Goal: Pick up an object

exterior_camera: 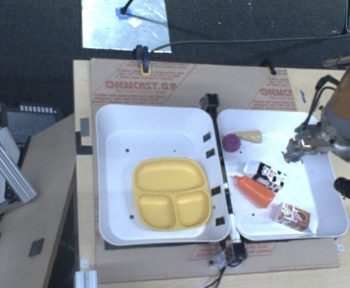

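Camera view: gripper [293,150] above right bin [325,188], nothing visible between fingers.
Finger spacing not readable from this angle: cannot tell. Positioned over bare floor of right bin, apart from all objects. Same bin: purple ball [231,141] touching tan cone [249,137] near upper left; black-and-white carton [269,176] at centre; orange bottle [254,191] just beside carton, lying tilted; brown packet [295,216] near lower right. Left bin [112,161]: yellow divided plate [170,192], lying flat.
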Controlling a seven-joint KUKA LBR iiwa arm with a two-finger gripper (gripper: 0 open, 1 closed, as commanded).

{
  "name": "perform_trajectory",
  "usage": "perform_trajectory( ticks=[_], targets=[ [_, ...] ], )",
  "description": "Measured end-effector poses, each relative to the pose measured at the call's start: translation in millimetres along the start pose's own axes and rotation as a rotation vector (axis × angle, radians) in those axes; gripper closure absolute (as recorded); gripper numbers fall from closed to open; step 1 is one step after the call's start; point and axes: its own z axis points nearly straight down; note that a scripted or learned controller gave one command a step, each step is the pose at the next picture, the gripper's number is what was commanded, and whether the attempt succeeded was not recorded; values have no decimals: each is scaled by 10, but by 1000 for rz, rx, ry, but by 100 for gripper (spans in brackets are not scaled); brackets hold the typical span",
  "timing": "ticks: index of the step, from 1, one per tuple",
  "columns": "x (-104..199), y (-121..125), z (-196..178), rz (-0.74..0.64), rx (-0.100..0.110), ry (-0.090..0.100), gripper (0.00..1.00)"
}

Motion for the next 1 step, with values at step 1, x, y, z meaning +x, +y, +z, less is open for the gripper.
perform_trajectory(
  ticks=[1],
  targets=[
    [468,213,100,0,1,0,100]
  ],
)
